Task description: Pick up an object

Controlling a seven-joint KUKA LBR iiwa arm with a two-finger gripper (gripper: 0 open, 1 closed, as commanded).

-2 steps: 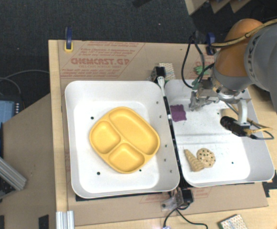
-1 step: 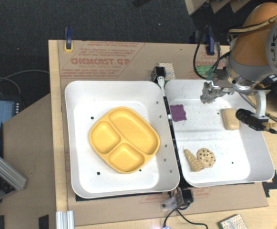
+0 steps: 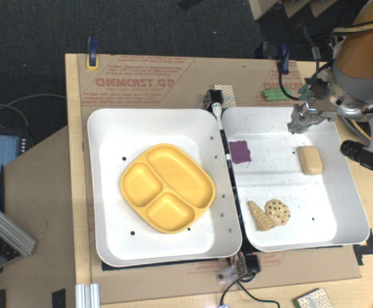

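Observation:
My gripper (image 3: 300, 122) hangs over the far edge of the right bin (image 3: 340, 230), reaching in from the upper right, with nothing seen between its fingers. A tan bread-like block (image 3: 311, 160) lies just below and to the right of it. A flat purple piece (image 3: 239, 151) sits near the bin's left wall. Toward the front lie a round chocolate-chip cookie (image 3: 277, 210) and a tan cone-shaped piece (image 3: 259, 215), touching each other.
The left bin (image 3: 103, 140) holds a yellow three-compartment plate (image 3: 167, 187). A black clip (image 3: 213, 99) sits where the bins meet at the back. A green item (image 3: 275, 95) lies on the cardboard behind the right bin.

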